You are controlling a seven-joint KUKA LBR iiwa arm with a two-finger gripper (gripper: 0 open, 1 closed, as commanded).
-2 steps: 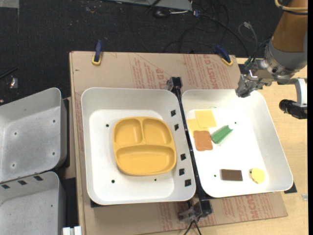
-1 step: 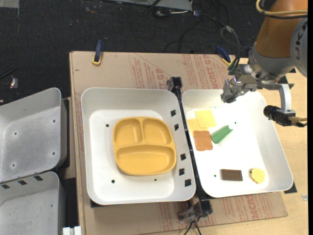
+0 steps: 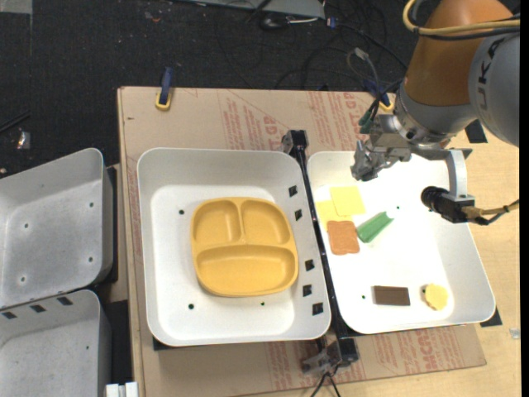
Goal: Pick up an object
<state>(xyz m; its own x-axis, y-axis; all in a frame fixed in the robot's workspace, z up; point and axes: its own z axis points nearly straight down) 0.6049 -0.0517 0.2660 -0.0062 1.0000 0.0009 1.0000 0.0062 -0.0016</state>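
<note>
The right bin [image 3: 463, 263] holds a yellow square piece [image 3: 346, 199], a pale yellow piece [image 3: 326, 211], an orange-brown slab [image 3: 342, 237], a green bar [image 3: 374, 226], a dark brown block [image 3: 390, 295] and a small yellow lump [image 3: 435, 296]. My gripper [image 3: 364, 170] hangs over the bin's far left part, just above and behind the yellow square piece. Nothing shows between its fingers.
The left bin [image 3: 157, 246] holds a yellow divided tray [image 3: 245, 246]. A black divider [image 3: 310, 230] runs between the two bins. A black cylinder [image 3: 442, 203] on the arm's bracket hangs over the right bin. Grey lids [image 3: 50, 230] lie at the far left.
</note>
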